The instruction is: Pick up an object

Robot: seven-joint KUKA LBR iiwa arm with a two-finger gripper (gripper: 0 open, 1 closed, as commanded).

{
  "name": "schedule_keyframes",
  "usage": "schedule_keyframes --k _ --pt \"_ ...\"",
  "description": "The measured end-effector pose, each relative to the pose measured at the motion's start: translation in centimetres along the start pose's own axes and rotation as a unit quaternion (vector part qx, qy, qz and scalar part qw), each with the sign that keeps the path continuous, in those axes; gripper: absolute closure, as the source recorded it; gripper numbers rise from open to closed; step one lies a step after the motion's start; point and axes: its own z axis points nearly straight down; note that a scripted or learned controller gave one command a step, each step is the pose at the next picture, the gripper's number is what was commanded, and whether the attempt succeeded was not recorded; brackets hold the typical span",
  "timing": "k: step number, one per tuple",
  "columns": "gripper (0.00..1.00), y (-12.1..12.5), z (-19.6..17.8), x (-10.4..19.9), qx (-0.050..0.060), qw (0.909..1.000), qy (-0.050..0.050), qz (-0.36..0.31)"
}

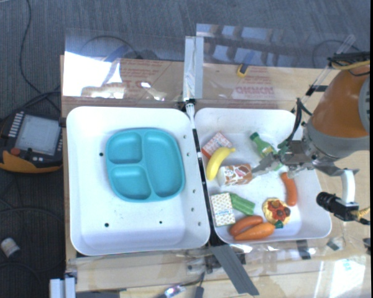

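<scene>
The right bin [311, 231] holds several toy foods. Among them are a yellow banana [217, 160], a pink and white box [216, 143], a green bottle [261, 144], a red and white carton [236, 175] and a red sausage [290, 189]. There are also a green pepper piece [242, 202], a pale checked box [222, 208], two orange carrots [253, 228] and a small pizza slice [276, 210]. My gripper [262, 165] reaches in low from the right. Its tip lies just right of the carton, below the green bottle.
The left bin [87, 228] holds a blue divided plate [144, 164]. A raised divider [198, 166] separates the two bins. The arm's grey and orange body [339, 117] hangs over the right bin's right edge. A black fixture [334, 205] sits by that bin's right rim.
</scene>
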Motion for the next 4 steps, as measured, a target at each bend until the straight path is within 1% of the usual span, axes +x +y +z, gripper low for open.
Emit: schedule_keyframes --k 1,2,3,4 --pt "0.0 5.5 4.8 -5.1 0.0 0.9997 0.0 0.022" --pt "0.0 9.5 9.7 -5.0 -0.006 0.9993 -0.001 0.037" --pt "1.0 9.7 8.8 -4.9 -0.006 0.9993 -0.001 0.036" --pt "1.0 7.8 3.0 -2.9 -0.001 0.9971 -0.001 0.076"
